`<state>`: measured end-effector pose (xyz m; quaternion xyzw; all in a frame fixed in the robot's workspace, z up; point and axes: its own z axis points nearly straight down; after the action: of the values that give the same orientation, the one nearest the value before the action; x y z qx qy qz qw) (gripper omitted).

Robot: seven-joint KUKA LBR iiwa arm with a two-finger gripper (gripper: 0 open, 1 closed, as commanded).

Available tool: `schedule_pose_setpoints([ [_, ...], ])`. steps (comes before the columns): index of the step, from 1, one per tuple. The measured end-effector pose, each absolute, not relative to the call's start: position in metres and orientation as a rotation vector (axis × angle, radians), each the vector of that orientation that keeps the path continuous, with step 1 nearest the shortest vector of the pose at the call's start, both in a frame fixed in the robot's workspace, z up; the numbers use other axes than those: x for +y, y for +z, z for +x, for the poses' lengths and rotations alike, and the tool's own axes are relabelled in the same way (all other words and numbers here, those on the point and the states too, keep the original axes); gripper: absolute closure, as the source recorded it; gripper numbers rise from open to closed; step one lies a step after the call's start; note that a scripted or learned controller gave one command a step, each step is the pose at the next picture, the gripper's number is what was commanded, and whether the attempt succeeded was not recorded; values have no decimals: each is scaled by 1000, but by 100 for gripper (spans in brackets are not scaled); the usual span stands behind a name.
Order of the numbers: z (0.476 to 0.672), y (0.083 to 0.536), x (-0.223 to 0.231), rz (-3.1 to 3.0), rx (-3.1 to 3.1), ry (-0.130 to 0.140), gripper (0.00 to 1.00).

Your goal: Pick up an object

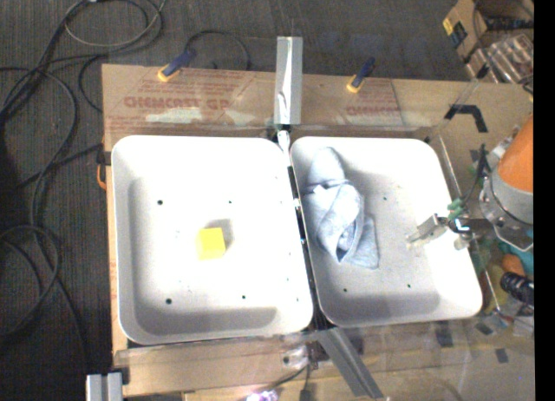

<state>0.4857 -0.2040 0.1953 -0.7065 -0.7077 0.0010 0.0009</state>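
Even, fairly bright overhead light falls on the two white bins (208,239), which look close to washed out, with little surface detail. The dark floor (52,174) around the worktop (217,100) stays dim. Shadows are soft and short: a faint one under the yellow block (212,242), gentle shading along the inner bin walls. The whole picture is slightly soft and grainy; the orange arm (525,165) at the right edge is blurred.

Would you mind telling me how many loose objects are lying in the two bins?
2: a yellow block in the left bin, a blue cloth in the right bin; the cloth may hide something.
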Motion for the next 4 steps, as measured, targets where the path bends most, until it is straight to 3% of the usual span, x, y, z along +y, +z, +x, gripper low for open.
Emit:
schedule_pose_setpoints([
  [1,520,92,-166,-2027,-2419,-8,0],
  [2,585,91,-167,-2023,-2425,-9,0],
  [3,632,91,-151,-1990,-2448,-6,0],
  [4,634,103,-150,-1990,-2453,-6,100],
])
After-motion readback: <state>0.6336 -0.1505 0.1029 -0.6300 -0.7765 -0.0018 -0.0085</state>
